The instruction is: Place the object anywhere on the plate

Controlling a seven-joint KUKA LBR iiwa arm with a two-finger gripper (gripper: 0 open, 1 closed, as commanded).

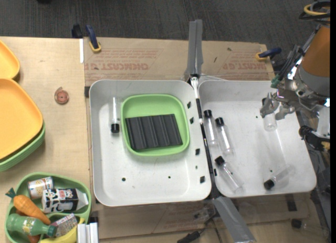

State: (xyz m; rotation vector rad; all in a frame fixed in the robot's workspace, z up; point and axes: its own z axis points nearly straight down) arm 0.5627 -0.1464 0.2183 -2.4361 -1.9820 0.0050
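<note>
The table [63,63] holds two white bins side by side. The left bin [105,184] has a green plate [155,105] in it. A dark ribbed mat [155,131] lies on the plate. A clear tube with a black cap [114,115] lies just beside the plate, on its left, flat on the bin floor.

The right bin [247,147] has more clear tubes in it. Two tubes [216,131] lie close together near the bin's left wall, with their black caps toward the far side. Another tube [228,172] lies below them, near the front. One more tube [278,178] lies near the front right corner.

The arm [317,61] comes in from the right. The gripper [270,112] is over the far right part of the right bin. A clear tube [270,122] seems to hang from its tip, standing up and down, but it is see-through and hard to make out. I cannot tell if the gripper is wide or narrow.

On the left of the table sit orange plates [16,111]. A green bowl [50,205] at the front left holds toy food, with a carrot [29,208] and a small can [41,187].
</note>
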